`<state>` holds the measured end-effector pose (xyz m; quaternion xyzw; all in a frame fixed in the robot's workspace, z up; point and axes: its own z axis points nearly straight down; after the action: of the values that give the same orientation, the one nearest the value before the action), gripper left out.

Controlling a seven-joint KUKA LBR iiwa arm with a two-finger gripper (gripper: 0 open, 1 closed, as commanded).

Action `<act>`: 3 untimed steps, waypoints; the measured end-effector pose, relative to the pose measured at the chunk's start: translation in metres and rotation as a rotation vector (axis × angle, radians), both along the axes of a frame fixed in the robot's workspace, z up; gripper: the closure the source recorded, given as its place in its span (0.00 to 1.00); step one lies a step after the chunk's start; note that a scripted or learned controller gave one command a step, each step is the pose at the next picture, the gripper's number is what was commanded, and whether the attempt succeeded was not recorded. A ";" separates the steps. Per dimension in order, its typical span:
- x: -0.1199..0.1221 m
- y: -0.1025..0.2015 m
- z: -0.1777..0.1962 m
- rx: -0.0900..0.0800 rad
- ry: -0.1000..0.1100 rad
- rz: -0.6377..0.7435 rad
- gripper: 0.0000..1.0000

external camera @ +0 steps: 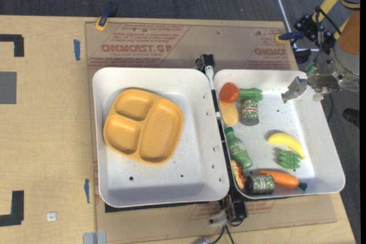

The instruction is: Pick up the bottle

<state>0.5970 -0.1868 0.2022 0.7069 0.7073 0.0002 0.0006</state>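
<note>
Bench: two white bins side by side, seen from above at a slant.
Left bin [108, 180]: holds a yellow divided plate [143, 124].
Right bin [326, 146]: holds the bottle, two cans, a tomato, banana, carrot and green pieces.
Bottle [237, 148]: green, lying flat against the right bin's left wall, at about 9 o'clock in that bin.
Bottle axis: runs roughly 11 to 5 o'clock, cap toward 11.
Gripper [293, 91]: hovers over the bin's upper right corner, holding nothing; whether it is spread or closed I cannot tell.
Key relation: bottle lies toward 7 o'clock from the gripper, well apart.
Judgement: the gripper must likely cross the bin and turn across that axis.
</note>
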 end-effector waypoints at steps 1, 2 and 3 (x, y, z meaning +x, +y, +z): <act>-0.045 0.074 -0.050 0.002 0.003 0.043 0.00; -0.093 0.136 -0.018 0.003 0.005 -0.195 0.00; -0.118 0.194 -0.018 0.002 0.004 -0.088 0.00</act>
<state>0.4790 0.0073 0.1843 0.7372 0.6757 -0.0007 -0.0016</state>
